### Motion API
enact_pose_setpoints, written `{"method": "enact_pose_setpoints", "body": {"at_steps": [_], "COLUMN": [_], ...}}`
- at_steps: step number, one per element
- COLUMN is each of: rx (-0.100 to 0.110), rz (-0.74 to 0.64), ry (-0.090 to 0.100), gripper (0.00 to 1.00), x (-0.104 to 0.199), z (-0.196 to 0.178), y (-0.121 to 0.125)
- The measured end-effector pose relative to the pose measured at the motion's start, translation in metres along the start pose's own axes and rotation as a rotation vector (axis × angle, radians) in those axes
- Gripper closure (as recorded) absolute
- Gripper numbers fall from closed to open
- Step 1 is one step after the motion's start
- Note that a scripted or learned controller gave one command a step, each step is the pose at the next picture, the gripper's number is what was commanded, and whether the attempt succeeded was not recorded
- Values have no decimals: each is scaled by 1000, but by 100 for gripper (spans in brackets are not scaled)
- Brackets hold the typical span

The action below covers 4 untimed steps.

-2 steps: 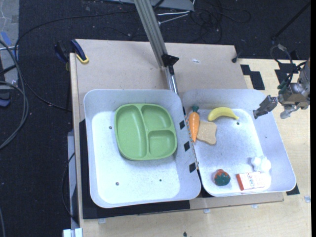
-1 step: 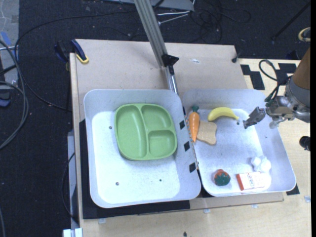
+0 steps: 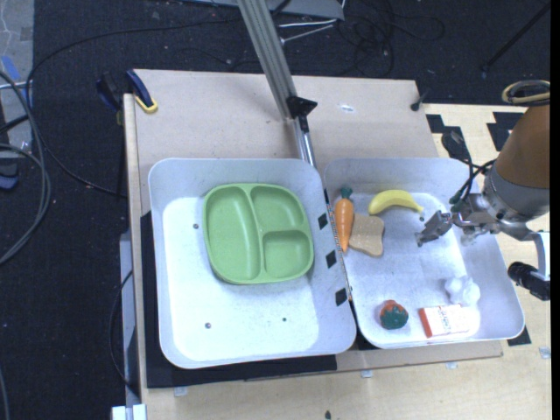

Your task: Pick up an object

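Note:
The right bin holds a yellow banana, an orange carrot, a slice of bread, a red and green round fruit, a red and white box and a small white crumpled item. My gripper hangs over the right half of this bin. It is just right of the banana's end and above the white item, and I see nothing in it. The carrot lies against the bread along the bin's left wall.
A green divided plate sits in the left bin. A slanted metal pole runs from the top down to the gap between the bins. The arm's orange band is at the right edge.

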<state>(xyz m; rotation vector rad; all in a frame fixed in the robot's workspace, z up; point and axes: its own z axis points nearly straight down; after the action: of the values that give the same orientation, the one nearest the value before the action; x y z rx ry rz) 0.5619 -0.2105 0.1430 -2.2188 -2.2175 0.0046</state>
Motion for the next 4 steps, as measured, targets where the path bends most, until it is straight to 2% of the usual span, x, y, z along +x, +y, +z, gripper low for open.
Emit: {"method": "enact_pose_setpoints", "body": {"at_steps": [1,2,3,4], "rx": [-7,-11,-11,-12], "rz": [0,0,-3,-2], "ry": [-3,-4,-3,-5], "gripper": [0,100,100,100], "x": [0,0,6,-5], "z": [52,38,-6,-61], "y": [1,2,6,9]}}
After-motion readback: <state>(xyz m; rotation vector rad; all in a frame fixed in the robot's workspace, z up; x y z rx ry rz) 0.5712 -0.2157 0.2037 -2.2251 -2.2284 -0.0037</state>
